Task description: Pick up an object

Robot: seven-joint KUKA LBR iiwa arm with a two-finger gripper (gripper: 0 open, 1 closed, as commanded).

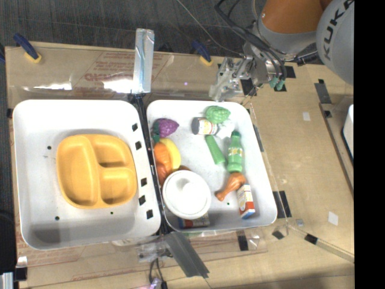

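My gripper (228, 86) hangs over the far rim of the right bin (264, 179), just behind a green leafy toy vegetable (218, 113), and nothing is visibly held in it. Several toy foods lie in this bin: purple grapes (166, 127), a small can (204, 126), a green stick-shaped piece (214, 149), a green bottle (235, 152), an orange and yellow fruit pair (165, 155), a drumstick (230, 186), a small carton (245, 201) and a white bowl (187, 193).
The left bin (30, 137) holds a yellow divided tray (96, 168). A metal clamp strip (144, 59) stands at the back between the bins. Cables and the arm's wrist (289, 17) crowd the upper right. Bare bench lies right of the bins.
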